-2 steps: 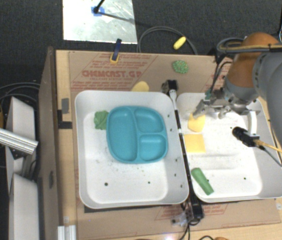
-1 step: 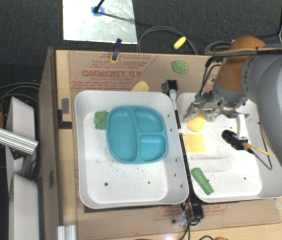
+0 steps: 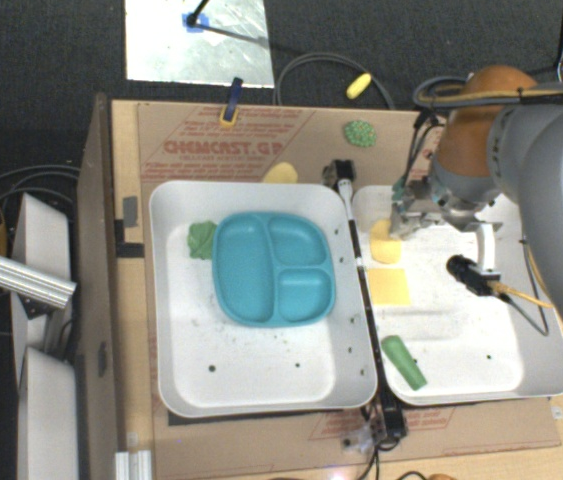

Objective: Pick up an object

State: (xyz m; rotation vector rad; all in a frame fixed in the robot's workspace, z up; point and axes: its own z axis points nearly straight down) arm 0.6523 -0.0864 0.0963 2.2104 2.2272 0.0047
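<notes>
My gripper [image 3: 403, 220] hangs low over the back left part of the right bin [image 3: 521, 368], just above and right of a small yellow rounded piece [image 3: 385, 250]. A flat yellow square [image 3: 389, 286] lies in front of that piece. A green cylinder-like object [image 3: 403, 361] rests near the bin's front left corner. In the left bin [image 3: 191, 368] sits a blue divided plate [image 3: 273, 268], with a small green leafy object [image 3: 201, 239] touching its left edge. The gripper's tips are too small and dark to read.
On the cardboard behind the bins lie a green round thing [image 3: 360, 133], a yellow piece [image 3: 281, 174] at the left bin's back rim, and a small yellow object [image 3: 358, 86] further back. The grey arm covers the right bin's back right.
</notes>
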